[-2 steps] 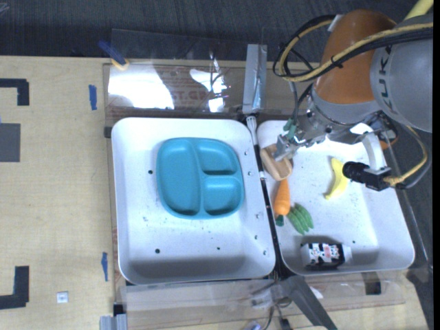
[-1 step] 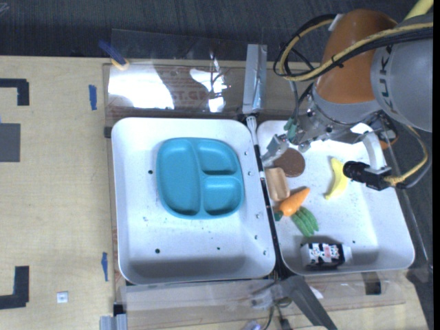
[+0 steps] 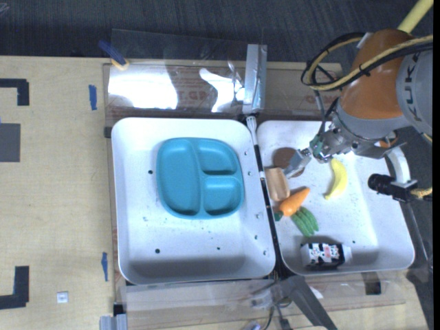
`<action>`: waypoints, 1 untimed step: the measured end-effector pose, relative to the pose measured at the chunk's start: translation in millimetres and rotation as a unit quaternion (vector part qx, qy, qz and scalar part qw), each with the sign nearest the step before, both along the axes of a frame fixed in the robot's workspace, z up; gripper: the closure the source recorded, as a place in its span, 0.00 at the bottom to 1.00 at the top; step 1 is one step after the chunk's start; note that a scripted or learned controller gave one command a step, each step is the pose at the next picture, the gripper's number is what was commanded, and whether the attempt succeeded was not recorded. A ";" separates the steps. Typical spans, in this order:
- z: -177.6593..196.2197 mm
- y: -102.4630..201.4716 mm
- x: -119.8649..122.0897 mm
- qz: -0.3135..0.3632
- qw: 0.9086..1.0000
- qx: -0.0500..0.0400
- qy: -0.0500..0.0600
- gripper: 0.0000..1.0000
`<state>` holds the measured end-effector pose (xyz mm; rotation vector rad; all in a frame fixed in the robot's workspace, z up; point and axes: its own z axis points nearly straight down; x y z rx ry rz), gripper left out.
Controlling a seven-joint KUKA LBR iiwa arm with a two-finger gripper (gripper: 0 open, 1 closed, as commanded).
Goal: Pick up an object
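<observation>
The wooden surface carries two shallow white bins side by side: the left bin and the right bin, which meet along a central divider. The left bin contains a blue sectioned plate lying flat near its middle. All loose objects lie in the right bin. Taking the carrot as landmark: it lies at a slant in the left half of the right bin, orange body toward the upper right, with its green leafy top just below it and to the right. A tan block lies just to the carrot's upper left, against the divider. A brown rounded object lies above the block, further up from the carrot. A yellow banana lies to the carrot's right, apart from it and roughly upright. A black-and-white can lies on its side below the carrot, near the bin's front wall. The grey arm with its orange band enters from the right. The hand is above the carrot, between the brown object and the banana; whether it is released or clenched cannot be determined, and no object is visibly grasped
</observation>
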<state>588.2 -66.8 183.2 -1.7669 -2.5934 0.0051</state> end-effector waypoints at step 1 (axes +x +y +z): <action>0.9 1.3 0.6 0.001 1.000 0.001 -0.001 0.00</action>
